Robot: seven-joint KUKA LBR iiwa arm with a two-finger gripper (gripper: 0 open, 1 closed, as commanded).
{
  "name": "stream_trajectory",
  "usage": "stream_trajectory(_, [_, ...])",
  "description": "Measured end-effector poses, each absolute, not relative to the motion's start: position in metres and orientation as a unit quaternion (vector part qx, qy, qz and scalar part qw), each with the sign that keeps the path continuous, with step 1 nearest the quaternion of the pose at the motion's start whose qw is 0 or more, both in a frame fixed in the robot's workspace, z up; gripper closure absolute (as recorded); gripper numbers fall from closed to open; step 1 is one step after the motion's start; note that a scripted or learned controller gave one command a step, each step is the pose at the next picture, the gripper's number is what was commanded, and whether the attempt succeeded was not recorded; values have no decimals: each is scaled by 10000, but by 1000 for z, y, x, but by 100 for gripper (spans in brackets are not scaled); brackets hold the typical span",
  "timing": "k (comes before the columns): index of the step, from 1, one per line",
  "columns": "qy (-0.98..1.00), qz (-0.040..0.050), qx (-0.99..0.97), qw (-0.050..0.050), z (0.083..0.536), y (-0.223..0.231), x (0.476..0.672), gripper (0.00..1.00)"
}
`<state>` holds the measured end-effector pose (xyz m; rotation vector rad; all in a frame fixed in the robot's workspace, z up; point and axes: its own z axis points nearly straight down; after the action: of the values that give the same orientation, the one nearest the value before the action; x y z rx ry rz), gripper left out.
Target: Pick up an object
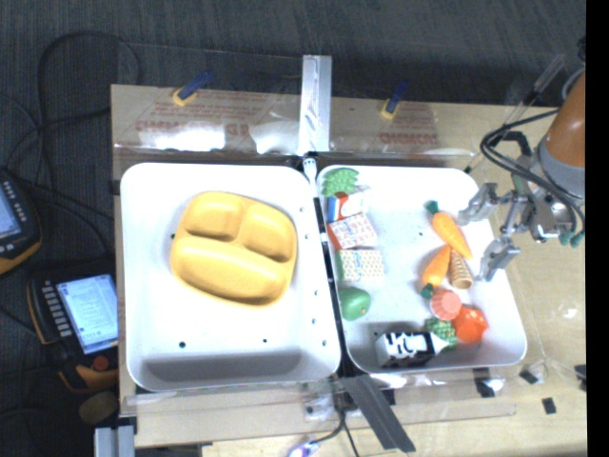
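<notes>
My gripper [488, 228] hovers over the right edge of the right bin [400, 174], open, with nothing between its fingers. Just to its left lie an orange carrot [449, 231], a second smaller carrot [435, 267] and a tan ice-cream cone [461, 272]. Below them sit a pink round slice [444, 305] and a red-orange tomato [470, 324]. Along the bin's left side are two patterned boxes [351, 228] [362, 264], a green lime [355, 303] and a green leafy toy [340, 181]. A black-and-white item [407, 346] lies at the bin's front.
The left bin [143, 331] holds a large yellow divided tray [233, 246]. A raised divider [325, 274] separates the bins. Cables and the arm's orange wrist [576, 127] are at the far right. Handheld devices [81, 312] lie on the floor at left.
</notes>
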<state>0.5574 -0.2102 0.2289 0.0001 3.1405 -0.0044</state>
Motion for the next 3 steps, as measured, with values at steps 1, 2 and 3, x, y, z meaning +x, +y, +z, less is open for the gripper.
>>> stream_trajectory(1, [9995,-12,-325,-1,118,-222,581,0])
stream_trajectory(2, [10000,-21,-34,48,90,-213,580,0])
stream_trajectory(3, [10000,-39,-48,74,101,-211,582,100])
